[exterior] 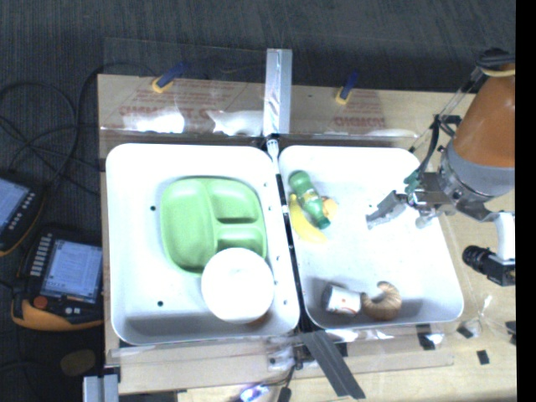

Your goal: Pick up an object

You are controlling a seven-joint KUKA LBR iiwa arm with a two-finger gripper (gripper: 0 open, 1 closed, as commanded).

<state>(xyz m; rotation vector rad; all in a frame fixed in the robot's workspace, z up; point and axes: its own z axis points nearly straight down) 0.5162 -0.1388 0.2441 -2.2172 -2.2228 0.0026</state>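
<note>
White plastic is making up both shallow bins, which are sitting side by side on the pale wooden worktop. The left bin is holding a green divided tray, and a round white lid or plate is overlapping the tray's near corner. In the right bin, a green bottle is lying against the dividing wall, and it is resting on top of a yellow banana — the two are touching. Along the near wall of that bin, a small white cup with a red mark is lying on its side, just beside a brown curled thing that is looking like a pastry or a shell; I cannot tell which. The grey arm with its orange band is reaching in from the right, and the end effector is hanging over the open middle of the right bin, well apart from the bottle and banana and from the cup. Whether it is open or closed I cannot tell — the tips are too small and dark against the bin, and nothing is showing between them. A strip of clear plastic sheet is lying clipped along the far edge of the worktop, behind the bins.
</note>
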